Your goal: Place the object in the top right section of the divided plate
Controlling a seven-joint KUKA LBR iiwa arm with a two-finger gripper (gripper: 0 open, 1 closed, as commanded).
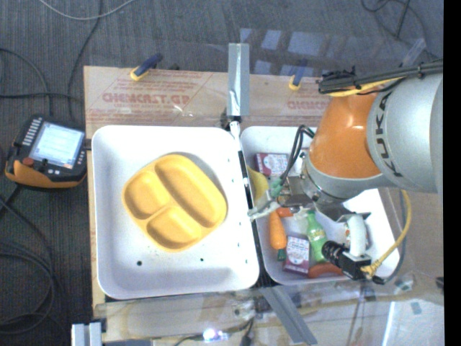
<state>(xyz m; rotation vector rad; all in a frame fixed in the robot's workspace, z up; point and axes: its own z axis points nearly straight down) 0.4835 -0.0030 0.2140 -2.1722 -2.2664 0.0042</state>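
The grey arm (403, 132) carries the letters "KUKA" on its casing, read sideways near the right edge, and the brown board (173, 96) behind the bins bears faded red printing that cannot be read with confidence. A handheld control pendant (47, 152) with a lit screen lies on the floor to the left of the desk. The yellow divided plate (175, 201) sits tilted in the left bin (115, 265), roughly in its middle, with bare white floor around it on all sides and the widest free strip along the near edge. The right bin (392, 236) is crowded: a maroon packet (272, 163) with a small pale label lies near its far left corner, a yellow item (258, 184) rests against the dividing wall, and an orange carrot-like piece (276, 231), a green bottle-like item (315, 232) and a second maroon packet (297, 253) lie close together toward the near side. The pincer (277, 199) hangs low over this bin's left part, above the carrot-like piece and just beside the dividing wall; whether it is released, clenched or grasping anything cannot be told, since the wrist hides it.
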